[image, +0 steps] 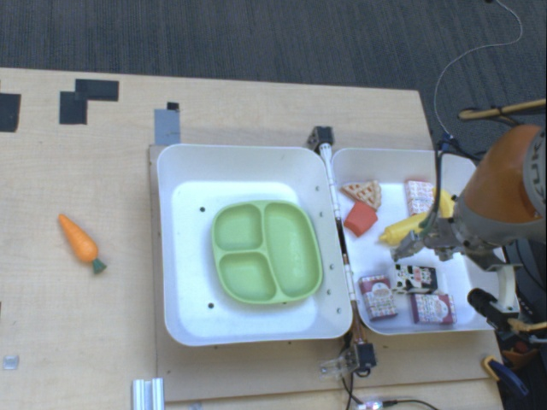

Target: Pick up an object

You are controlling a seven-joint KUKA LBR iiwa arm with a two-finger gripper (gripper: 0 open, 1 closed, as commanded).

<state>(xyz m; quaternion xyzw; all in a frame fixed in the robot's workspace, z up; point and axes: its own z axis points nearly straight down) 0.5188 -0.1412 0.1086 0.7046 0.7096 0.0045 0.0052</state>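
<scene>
The right bin [389, 325] holds several small items: a triangular waffle-like slice [362, 192], a red block [361, 219], a yellow banana-shaped piece [408, 225], a pink-and-white packet [419, 196], a black-and-white carton [417, 278] and two red-and-white cartons [379, 296] [433, 307]. My gripper [408, 244] hangs over the middle of this bin, just below the yellow piece and above the black-and-white carton. The arm's grey wrist and orange band hide the bin's right side. I see nothing clearly held in the gripper.
The left bin [179, 254] carries a green three-part plate [266, 252]. An orange toy carrot [79, 241] lies on the wooden bench far to the left. Black tape marks [85, 99] sit at the back left. Cables run along the bench's right edge.
</scene>
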